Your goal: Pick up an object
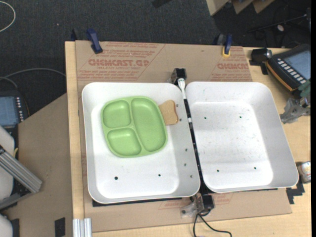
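- The worktop (123,58) carries 2 white bins side by side, touching along their inner rims.
- The right bin (277,132) sits at 3 o'clock from centre; its floor shows only dark specks.
- The left bin (94,147) sits at 9 o'clock and holds both candidate objects, in its far half.
- The green plate (133,127) has 3 compartments and lies flat toward the bin's 11 o'clock area. I judge it to be stiff, light, smooth plastic, likely slippery. From above, I'd pinch across a raised divider or the rim at its 6 o'clock side, where the bin floor is bare.
- The tan piece (169,112) is a small flat slab touching the plate's rim at 2 o'clock, near the bin's inner wall. I judge it light and probably soft or crumbly. It is thin and boxed in between plate and wall, so I'd close across its free edges at 12 and 6 o'clock.
- A grey part at the frame's 3 o'clock edge looks like the gripper (295,108), well apart from both objects. I cannot tell whether it is spread or closed, and it holds nothing I can see.
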`<control>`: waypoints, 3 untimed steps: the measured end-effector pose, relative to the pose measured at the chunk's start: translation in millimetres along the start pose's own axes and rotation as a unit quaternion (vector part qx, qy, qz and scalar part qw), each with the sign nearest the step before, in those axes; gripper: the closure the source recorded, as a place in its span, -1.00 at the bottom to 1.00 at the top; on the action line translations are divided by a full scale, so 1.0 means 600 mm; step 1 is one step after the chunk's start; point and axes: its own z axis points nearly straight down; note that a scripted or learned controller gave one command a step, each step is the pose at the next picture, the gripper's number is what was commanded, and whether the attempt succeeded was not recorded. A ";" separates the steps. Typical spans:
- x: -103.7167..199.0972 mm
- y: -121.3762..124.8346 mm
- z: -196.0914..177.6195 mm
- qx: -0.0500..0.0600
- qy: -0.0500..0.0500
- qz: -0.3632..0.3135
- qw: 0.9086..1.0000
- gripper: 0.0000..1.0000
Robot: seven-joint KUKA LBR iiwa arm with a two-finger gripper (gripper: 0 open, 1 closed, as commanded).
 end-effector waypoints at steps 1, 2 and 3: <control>-0.060 0.032 -0.088 -0.009 -0.004 0.001 1.000 1.00; -0.002 -0.001 0.032 -0.001 0.000 -0.001 1.000 1.00; -0.091 0.049 -0.136 -0.012 -0.006 0.001 1.000 1.00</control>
